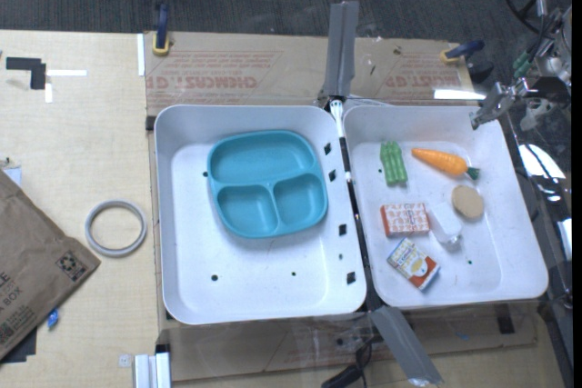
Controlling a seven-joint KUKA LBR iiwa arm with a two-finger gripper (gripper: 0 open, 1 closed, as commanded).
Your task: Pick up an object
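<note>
The right bin (509, 286) holds several small things. A green bean-like piece (393, 163) lies at its back left, with an orange carrot (440, 161) beside it. A tan round piece (468, 202) sits below the carrot's leafy end. Nearer the front lie a red and white packet (406, 219), a clear plastic piece (446, 234) and a small printed carton (412, 263). My gripper (492, 107) hangs over the bin's back right corner, apart from all of them, with nothing seen in it.
The left bin (182, 286) holds a blue divided plate (267, 184). A tape ring (115, 226) and a brown cardboard box (32, 268) lie on the bench to the left. Cables and arm parts (544, 41) crowd the upper right.
</note>
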